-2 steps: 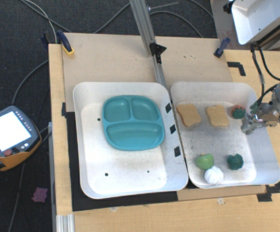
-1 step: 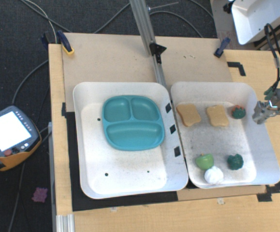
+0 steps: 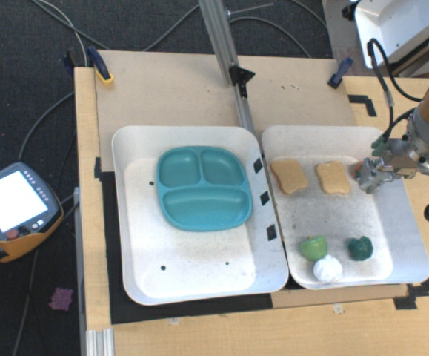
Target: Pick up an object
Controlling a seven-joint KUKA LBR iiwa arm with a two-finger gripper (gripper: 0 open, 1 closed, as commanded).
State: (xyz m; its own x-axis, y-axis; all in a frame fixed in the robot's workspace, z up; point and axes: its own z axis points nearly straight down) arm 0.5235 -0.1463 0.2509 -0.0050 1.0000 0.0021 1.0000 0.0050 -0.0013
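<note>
Bins: two, white, side by side, left bin (image 3: 136, 273) and right bin (image 3: 403, 254).
Tray: one, teal, three compartments (image 3: 202, 188), in the left bin.
Tan pieces: two, at 12 o'clock in the right bin, one (image 3: 289, 176) beside the other (image 3: 333, 177).
Green ball: one (image 3: 314, 247).
White ball: one (image 3: 327, 269).
Dark green lump: one (image 3: 360, 248), at 5 o'clock.

**Two bins, side by side on the bench**

The left bin (image 3: 136, 273) holds a divided plate (image 3: 202, 187) near its middle. In the right bin (image 3: 403, 221), two flat pieces lie along the far side, one (image 3: 289, 175) left of the other (image 3: 334, 177). The gripper (image 3: 367, 175) sits just right of them, perhaps touching the nearer. At the near edge lie three small things: a ball (image 3: 314, 247), a lump (image 3: 327, 268) just before it, another (image 3: 360, 248) to the right.
</note>
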